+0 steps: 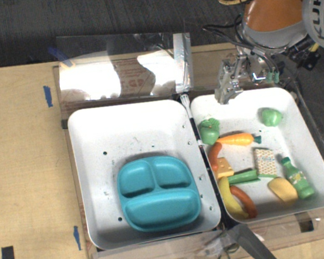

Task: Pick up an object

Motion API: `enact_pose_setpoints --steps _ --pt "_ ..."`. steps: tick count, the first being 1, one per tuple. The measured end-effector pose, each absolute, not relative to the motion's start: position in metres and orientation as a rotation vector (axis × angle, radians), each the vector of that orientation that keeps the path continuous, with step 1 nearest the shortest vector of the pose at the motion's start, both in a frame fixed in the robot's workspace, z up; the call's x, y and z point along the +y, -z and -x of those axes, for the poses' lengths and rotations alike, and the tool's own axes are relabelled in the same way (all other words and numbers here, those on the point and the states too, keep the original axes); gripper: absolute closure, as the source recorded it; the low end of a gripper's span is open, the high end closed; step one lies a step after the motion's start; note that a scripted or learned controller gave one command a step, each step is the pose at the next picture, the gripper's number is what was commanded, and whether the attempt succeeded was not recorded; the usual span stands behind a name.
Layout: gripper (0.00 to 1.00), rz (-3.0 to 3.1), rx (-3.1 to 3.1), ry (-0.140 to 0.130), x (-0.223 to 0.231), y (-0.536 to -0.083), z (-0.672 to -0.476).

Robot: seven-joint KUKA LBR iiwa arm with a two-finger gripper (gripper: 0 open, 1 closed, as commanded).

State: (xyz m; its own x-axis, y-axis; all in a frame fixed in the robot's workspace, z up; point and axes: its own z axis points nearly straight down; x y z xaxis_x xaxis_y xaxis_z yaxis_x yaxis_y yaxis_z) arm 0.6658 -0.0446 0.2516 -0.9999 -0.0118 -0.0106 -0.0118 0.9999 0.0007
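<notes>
The gripper (231,87) hangs above the far rim of the right bin (316,153), nothing shows between its fingers, and how wide they stand cannot be told from this view. All pickable objects lie in the right bin: a green pepper (209,130) against the left wall, a green ball (271,116) alone near the far right corner, and a carrot (235,140), a banana (230,197) and a green bottle (295,178) crowded toward the near side. For a clean grasp, select the isolated green ball, centre the gripper over it before descending, and avoid the crowded cluster, where neighbouring items would likely block the fingers.
</notes>
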Motion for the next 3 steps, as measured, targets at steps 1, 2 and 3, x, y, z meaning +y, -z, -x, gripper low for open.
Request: enact_pose_setpoints --steps 1,2,3 --pt "1.00 0.138 3.126 0.003 -0.081 -0.289 -0.668" --pt "1.00 0.380 3.117 -0.002 -0.051 -0.234 -0.645" --pt "1.00 0.376 3.103 0.001 -0.051 -0.249 -0.648"
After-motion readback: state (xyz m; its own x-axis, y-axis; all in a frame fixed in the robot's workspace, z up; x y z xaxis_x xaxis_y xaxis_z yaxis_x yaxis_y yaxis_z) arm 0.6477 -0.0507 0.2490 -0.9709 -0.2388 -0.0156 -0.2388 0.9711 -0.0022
